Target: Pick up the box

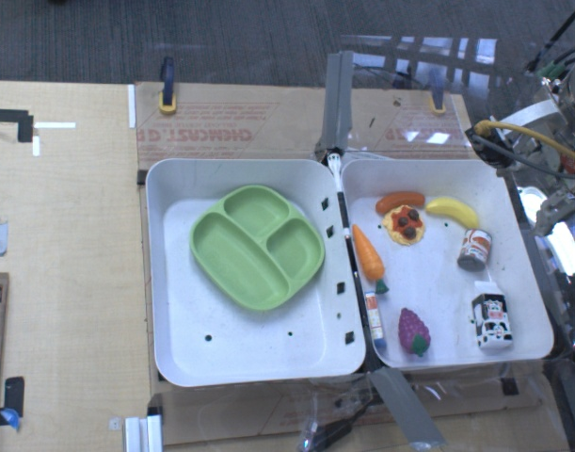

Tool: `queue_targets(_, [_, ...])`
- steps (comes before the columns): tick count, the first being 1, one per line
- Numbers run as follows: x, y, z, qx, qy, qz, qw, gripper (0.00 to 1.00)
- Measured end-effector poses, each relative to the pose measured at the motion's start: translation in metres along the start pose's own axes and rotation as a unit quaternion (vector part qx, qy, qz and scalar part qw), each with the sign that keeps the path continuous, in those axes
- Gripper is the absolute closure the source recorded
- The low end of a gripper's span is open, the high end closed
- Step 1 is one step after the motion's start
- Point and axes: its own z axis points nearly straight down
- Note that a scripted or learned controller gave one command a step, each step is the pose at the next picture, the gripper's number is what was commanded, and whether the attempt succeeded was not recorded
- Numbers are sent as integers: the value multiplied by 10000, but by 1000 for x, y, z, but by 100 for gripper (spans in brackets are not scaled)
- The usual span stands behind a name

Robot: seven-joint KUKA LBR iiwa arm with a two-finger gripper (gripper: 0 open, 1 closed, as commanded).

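Note:
The box point(492, 321) is a small white carton with black cow patches. It stands upright near the front right corner of the right bin point(513, 354). Nothing touches it; the closest item is a small can point(474, 250) a little behind it. At the view's right edge, beyond the bin's right wall, parts of the arm point(556, 172) with a yellow cable and black hoses reach in, well above and behind the box.
The right bin also holds a sausage point(401, 200), a pizza slice point(405, 224), a banana point(454, 211), a carrot point(367, 254), purple grapes point(413, 330) and a marker point(373, 316) along its left wall. A green divided plate point(257, 246) lies in the left bin point(174, 347).

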Motion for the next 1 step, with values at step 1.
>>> queue_targets(1, [-2,-99,104,2,1,-42,10000,0])
